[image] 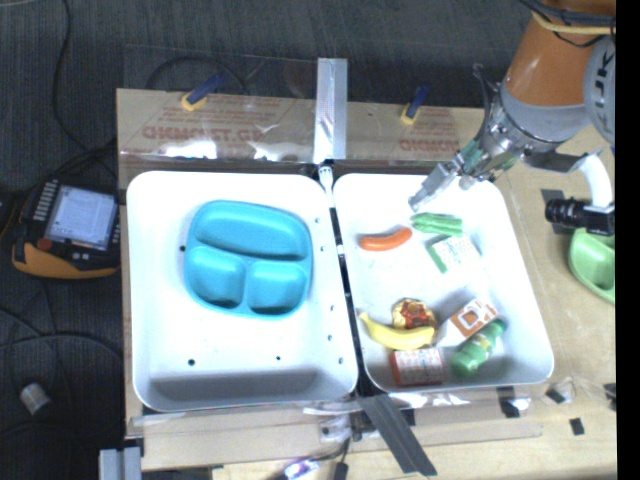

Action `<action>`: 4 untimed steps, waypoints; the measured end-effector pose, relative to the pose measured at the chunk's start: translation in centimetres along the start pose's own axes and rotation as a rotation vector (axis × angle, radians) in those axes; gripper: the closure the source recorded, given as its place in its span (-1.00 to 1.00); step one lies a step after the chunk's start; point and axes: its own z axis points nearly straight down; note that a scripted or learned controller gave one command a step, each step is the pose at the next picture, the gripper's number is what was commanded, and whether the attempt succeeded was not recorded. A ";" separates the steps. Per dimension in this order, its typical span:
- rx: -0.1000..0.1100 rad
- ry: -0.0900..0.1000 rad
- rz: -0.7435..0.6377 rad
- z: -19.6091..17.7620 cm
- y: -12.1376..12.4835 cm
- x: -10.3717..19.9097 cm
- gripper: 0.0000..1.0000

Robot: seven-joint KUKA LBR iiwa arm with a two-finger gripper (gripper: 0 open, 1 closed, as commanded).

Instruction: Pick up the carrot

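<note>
Carrot point(385, 238) is lying in the right bin point(520, 268), upper left part, long axis roughly left-right with its right end tilting slightly up. Gripper point(432, 190) is hovering just above-right; whether its fingers are apart, I cannot tell

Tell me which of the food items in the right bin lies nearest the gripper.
The green item just below the gripper; the orange carrot lies further left, and the banana sits near the bin's front.

Bench point(140, 108) with two bins point(160, 368)
</note>
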 end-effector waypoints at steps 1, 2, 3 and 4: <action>0.000 0.000 0.000 0.0 0.0 0.0 -1.00; 0.000 0.000 -0.065 -4.5 0.1 3.5 -1.00; 0.002 0.003 -0.006 7.5 -2.5 1.3 -1.00; 0.000 0.000 -0.191 7.5 1.6 -1.6 -1.00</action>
